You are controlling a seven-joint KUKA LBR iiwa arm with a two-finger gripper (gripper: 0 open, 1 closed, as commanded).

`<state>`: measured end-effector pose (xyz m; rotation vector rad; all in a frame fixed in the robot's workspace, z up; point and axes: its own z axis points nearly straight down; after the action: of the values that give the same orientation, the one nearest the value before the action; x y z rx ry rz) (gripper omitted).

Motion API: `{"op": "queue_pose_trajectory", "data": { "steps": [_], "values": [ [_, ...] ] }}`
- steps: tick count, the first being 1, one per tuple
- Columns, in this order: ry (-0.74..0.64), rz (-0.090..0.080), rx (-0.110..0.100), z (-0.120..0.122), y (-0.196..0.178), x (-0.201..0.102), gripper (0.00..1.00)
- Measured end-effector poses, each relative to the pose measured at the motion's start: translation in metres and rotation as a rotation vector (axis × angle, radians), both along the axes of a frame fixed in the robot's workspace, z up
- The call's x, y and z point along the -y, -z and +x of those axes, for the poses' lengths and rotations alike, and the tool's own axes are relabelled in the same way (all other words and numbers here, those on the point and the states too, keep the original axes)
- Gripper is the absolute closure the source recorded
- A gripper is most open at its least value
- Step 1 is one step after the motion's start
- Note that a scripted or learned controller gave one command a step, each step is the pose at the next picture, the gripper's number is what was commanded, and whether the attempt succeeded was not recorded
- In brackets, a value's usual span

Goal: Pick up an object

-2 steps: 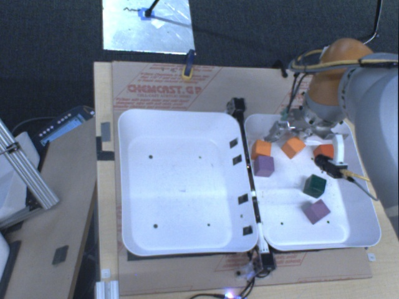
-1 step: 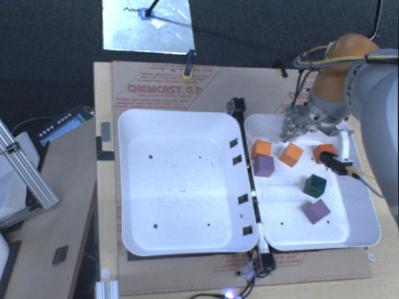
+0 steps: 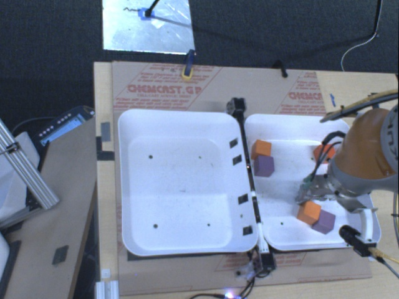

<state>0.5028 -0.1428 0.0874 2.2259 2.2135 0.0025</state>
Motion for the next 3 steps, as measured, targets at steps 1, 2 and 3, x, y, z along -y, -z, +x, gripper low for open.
{"op": "queue_pose_trajectory", "data": {
  "steps": [1, 2, 3],
  "values": [
    [-0.013, -0.003, 0.017, 0.002, -0.220, -0.027, 1.00],
    [-0.008, 0.001, -0.009, 0.042, -0.093, -0.018, 1.00],
    [-0.009, -0.003, 0.006, 0.076, -0.163, 0.012, 1.00]
  ]
}}
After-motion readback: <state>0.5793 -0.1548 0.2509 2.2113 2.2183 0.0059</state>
